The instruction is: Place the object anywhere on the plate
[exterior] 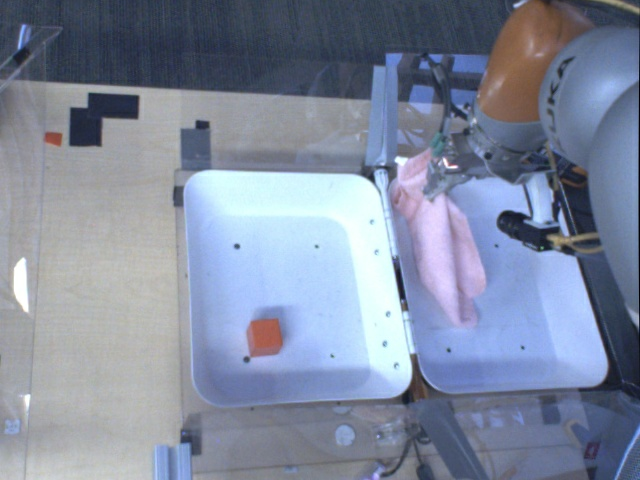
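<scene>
While hanging limp from the gripper [437,180], pinched at its top corner: pink cloth [445,253], soft, light, floppy, best held by a bunched fold.

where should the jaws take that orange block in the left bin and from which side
Grip the orange block across two opposite flat sides, coming straight down from above. It lies low on the floor of the left bin, away from the walls, so a side approach would meet the rim. It sits slightly turned, so the wrist likely needs turning to match its faces.
</scene>
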Motion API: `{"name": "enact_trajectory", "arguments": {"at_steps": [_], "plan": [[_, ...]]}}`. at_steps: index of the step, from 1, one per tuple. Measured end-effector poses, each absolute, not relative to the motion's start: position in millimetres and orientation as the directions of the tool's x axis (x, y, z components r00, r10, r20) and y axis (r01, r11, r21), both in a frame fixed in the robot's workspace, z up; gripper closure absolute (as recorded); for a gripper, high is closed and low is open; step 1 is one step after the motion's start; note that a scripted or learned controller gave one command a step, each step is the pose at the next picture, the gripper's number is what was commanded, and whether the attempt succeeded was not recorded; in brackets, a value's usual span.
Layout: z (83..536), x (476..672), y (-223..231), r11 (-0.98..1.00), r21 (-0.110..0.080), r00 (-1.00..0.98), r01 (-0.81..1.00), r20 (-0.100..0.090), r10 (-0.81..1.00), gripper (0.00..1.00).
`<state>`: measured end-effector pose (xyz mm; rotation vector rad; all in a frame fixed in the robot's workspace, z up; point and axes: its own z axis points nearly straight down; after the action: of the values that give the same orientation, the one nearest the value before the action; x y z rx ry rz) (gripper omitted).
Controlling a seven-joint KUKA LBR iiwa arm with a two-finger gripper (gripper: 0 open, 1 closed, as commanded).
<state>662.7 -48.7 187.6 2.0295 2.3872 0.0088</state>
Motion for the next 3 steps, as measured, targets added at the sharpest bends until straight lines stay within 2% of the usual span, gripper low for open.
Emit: {"name": "enact_trajectory", "arguments": {"at_steps": [1,2,3], "plan": [[226.8,665.2,-46.9,0.169,0.011,-0.169,0.986,-0.002,0.986,1.00],[218.5,645.3,-2.0,0.543,0.008,-0.543,0.840,-0.005,0.840,1.00],[213.0,626.7,40.3,0.829,0.007,-0.829,0.559,-0.007,0.559,1.00]]}}
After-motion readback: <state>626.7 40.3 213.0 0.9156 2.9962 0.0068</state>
